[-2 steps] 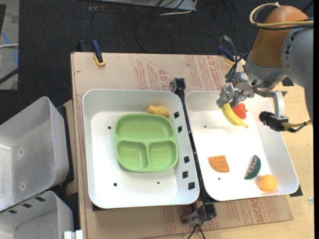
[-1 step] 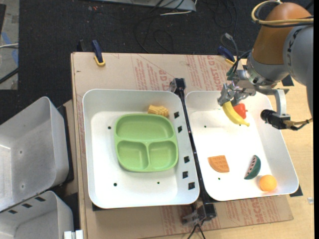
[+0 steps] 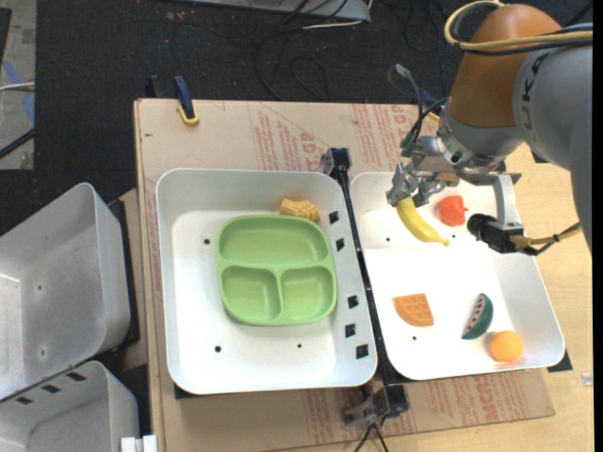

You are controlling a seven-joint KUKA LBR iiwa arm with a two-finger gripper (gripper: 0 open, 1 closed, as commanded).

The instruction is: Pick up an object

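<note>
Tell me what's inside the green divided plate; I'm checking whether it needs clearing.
All three compartments of the green plate show bare green. The yellow waffle piece lies behind its far rim, in the bin. Nothing covers the plate.

Red printed lettering runs across the cardboard sheet [image 3: 283,130] under the bins, too small to read.

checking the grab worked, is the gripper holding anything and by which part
Cannot be told. The gripper sits at the upper end of the banana, but a hold isn't visible.
</note>
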